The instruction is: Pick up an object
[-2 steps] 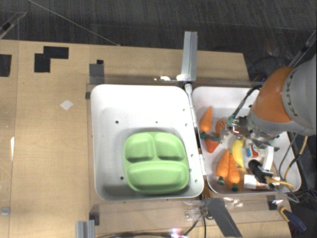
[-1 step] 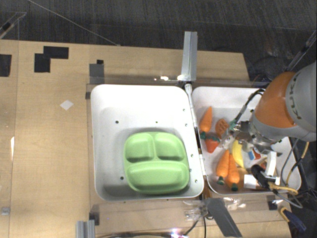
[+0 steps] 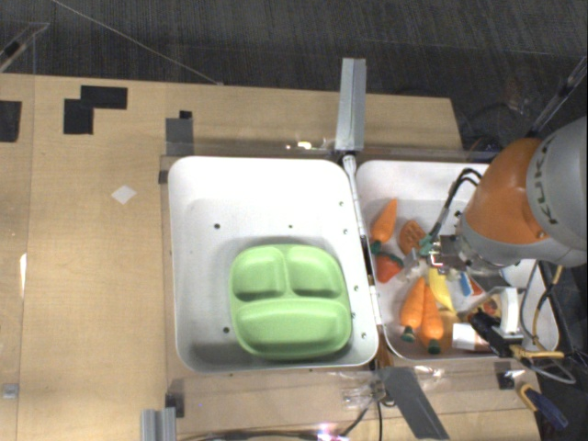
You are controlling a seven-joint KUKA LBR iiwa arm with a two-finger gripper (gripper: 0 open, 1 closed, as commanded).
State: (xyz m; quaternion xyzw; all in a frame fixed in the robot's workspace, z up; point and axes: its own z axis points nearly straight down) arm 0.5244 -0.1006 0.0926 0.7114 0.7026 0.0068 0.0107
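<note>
Toy carrots (image 3: pixel 415 309) and other small items lie clustered in right bin (image 3: pixel 409 184), mostly near its left wall. Gripper (image 3: pixel 439 266) low over the pile; finger state cannot be told. Left bin (image 3: pixel 197 200) holds 1 green 3-compartment tray (image 3: pixel 290 299).

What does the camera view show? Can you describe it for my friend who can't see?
A grey and orange robot arm reaches its gripper down into the right bin, over a pile of toy carrots and other small toys. The left bin beside it holds a green plate with three sections. Both white bins sit on a wooden bench.
</note>
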